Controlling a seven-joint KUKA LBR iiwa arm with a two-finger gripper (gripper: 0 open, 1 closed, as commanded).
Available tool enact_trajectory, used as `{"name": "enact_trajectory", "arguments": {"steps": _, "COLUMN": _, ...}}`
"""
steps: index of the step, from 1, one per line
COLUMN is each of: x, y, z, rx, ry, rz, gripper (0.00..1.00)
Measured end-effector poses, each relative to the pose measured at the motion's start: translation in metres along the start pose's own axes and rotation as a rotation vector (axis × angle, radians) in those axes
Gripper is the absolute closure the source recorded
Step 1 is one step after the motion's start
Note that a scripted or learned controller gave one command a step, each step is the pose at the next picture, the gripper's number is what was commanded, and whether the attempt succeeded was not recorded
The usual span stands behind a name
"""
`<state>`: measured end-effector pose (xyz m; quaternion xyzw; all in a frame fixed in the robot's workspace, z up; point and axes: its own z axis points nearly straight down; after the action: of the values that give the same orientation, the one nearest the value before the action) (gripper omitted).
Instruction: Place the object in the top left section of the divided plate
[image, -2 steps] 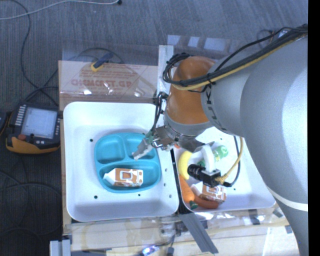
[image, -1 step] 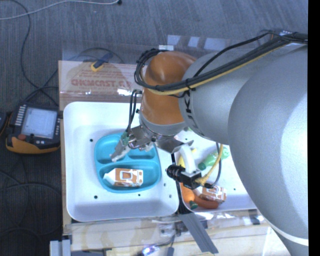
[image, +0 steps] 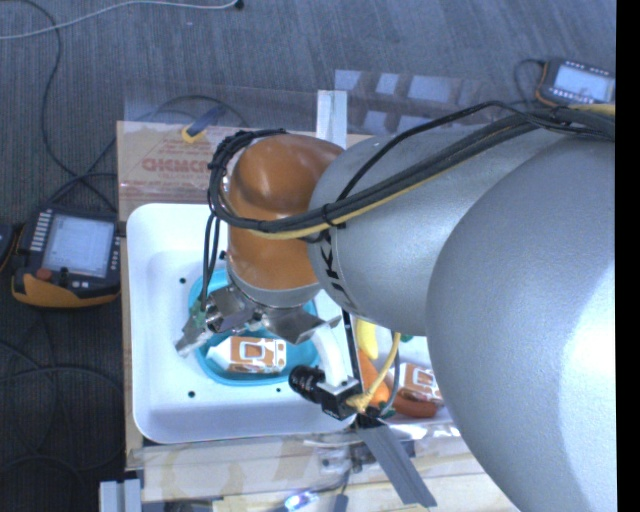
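Observation:
A blue divided plate (image: 212, 362) lies in the left white bin (image: 160, 290), mostly covered by my arm's wrist and orange band. On the plate's near part rests a small white and orange packet (image: 256, 354). My gripper (image: 205, 325) hangs low over the plate's left side, just left of and above the packet. The wrist hides the plate's far sections, and the view does not show anything held in the gripper.
The right bin (image: 440, 430) holds a yellow item (image: 368, 340), an orange item (image: 372, 375) and another white and orange packet (image: 420, 382), partly under the arm. A pendant (image: 65, 255) lies on the floor at left. Cardboard (image: 165, 160) sits behind the left bin.

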<state>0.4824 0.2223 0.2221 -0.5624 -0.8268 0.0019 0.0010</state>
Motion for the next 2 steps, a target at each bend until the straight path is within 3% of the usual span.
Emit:
{"name": "enact_trajectory", "arguments": {"steps": 1, "x": 0.001, "y": -0.001, "z": -0.008, "rx": 0.005, "ry": -0.001, "rz": -0.002, "gripper": 1.0}}
{"name": "enact_trajectory", "arguments": {"steps": 2, "x": 0.003, "y": 0.001, "z": 0.05, "rx": 0.002, "ry": 0.0, "rz": -0.22, "gripper": 1.0}}
